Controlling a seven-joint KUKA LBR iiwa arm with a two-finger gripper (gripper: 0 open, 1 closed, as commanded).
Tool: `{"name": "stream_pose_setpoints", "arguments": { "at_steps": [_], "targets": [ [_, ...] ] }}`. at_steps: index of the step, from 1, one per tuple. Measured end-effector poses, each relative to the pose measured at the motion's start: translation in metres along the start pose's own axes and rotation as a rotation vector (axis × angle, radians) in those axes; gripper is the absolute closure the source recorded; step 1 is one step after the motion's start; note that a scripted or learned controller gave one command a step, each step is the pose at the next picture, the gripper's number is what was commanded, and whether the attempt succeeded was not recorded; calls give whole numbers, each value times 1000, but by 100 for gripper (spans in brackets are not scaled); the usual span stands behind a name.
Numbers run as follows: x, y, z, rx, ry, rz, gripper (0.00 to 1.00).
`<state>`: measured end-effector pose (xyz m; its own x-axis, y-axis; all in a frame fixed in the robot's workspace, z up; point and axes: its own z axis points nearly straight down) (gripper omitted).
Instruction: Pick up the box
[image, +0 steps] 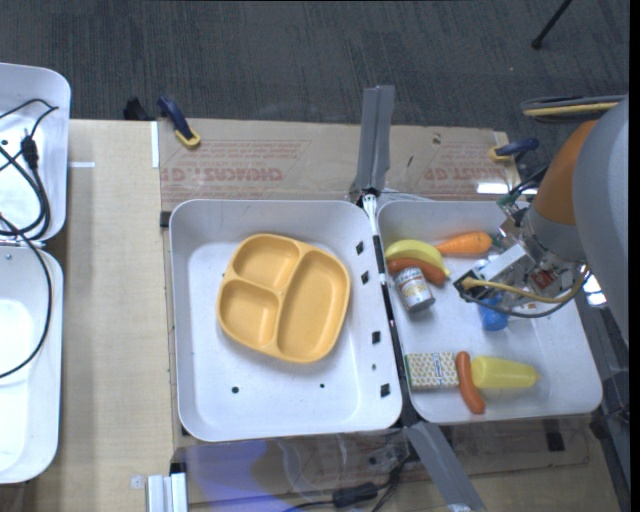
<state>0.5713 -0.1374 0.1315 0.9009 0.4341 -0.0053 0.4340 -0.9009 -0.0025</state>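
Note:
The box (432, 369) is small and pale with a fine dotted pattern. It lies flat at the front left of the right bin (570, 390), touching a red sausage (470, 382) on its right. My gripper (500, 295) hangs over the middle of the right bin, up and to the right of the box and well apart from it. A small blue object (493, 319) shows just below the gripper.
A yellow divided plate (284, 296) lies in the left bin (200, 400). The right bin also holds a banana (418, 255), a carrot (463, 243), a small can (414, 290) and a yellow object (505, 374) beside the sausage.

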Motion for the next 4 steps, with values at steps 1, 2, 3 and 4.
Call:
{"name": "stream_pose_setpoints", "arguments": {
  "at_steps": [1,2,3,4],
  "targets": [
    [0,0,0,0,0,0,0],
    [-2,-49,42,1,0,-123,0],
    [-2,-48,42,1,0,-122,0],
    [-2,-48,42,1,0,-122,0]
  ]
}}
